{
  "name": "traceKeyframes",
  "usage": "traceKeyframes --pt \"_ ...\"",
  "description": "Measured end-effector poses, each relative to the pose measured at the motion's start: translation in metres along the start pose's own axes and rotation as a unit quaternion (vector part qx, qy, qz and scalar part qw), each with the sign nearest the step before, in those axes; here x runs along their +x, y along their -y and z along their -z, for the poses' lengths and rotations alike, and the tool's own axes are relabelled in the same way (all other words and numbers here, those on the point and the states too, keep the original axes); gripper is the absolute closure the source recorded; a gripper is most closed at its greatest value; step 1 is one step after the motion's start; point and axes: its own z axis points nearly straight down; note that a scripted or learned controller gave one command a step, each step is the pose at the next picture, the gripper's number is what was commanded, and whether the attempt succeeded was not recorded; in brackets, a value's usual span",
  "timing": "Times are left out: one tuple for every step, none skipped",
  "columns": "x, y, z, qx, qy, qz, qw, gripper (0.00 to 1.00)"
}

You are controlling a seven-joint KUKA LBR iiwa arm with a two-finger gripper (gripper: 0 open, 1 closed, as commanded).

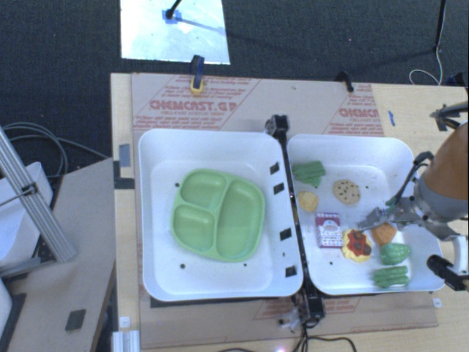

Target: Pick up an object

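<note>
My two-finger claw [381, 217] hangs low over the right-hand shallow white bin [399, 152], reaching in from the right with its thin metal tips pointing left. At this slant I cannot tell how far apart they stand, and nothing shows between them, so I claim no hold on anything. The tips sit just above and left of a small orange rounded toy [384, 234]; whether they touch it I cannot tell.

The rest of the toys lie scattered around that spot. Touching the orange piece on its left is a yellow toy with a red top [357, 245], and left of that lies a small red and white printed packet [329, 229]. On the near side, a green bumpy toy vegetable [395, 253] sits right of the yellow one, with a longer green pod-like toy [390, 275] nearer still, close to the bin's near wall. Farther back lie a round tan biscuit with dark specks [346, 191], a pale yellow lump [308, 200] near the left wall, and a green leafy toy [308, 171] in the far left corner.

In the left-hand white bin [161, 167], well apart from my claw, a light green plastic divided plate [218, 214] with three compartments lies flat in the middle.
</note>
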Motion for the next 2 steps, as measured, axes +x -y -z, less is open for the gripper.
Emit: traceKeyframes --pt "0.0002 -0.0013 0.0099 0.0 0.0 0.001 1.0 1.0" --pt "0.0002 -0.001 0.0093 0.0 0.0 0.001 1.0 0.0"
